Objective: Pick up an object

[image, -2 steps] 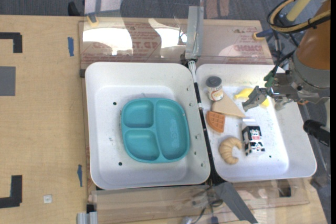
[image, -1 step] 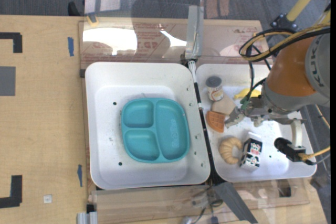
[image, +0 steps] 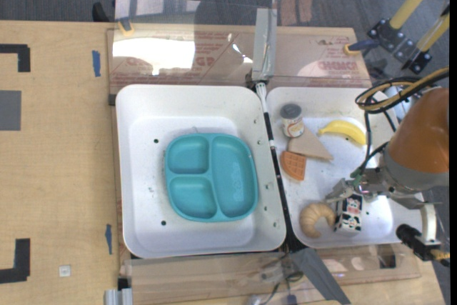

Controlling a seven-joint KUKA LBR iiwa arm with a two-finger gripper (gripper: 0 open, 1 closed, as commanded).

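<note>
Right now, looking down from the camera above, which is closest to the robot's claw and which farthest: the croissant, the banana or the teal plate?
1. Croissant: beside the gripper, same bin.
2. Banana: further back in that bin.
3. Teal plate: in the other bin, farthest.

The worktop (image: 50,175) looks like matt, pale wood board. Both bins, the left bin (image: 136,175) and the right bin (image: 378,221), look like smooth white plastic with a soft sheen. The teal divided plate (image: 212,176) appears to be smooth, slightly glossy plastic. Behind the bins stand clear, glossy panels (image: 186,39) catching glare. The banana (image: 343,130) looks smooth and waxy, the croissant (image: 314,218) matt and ridged, the waffle (image: 293,165) grid-textured.
</note>
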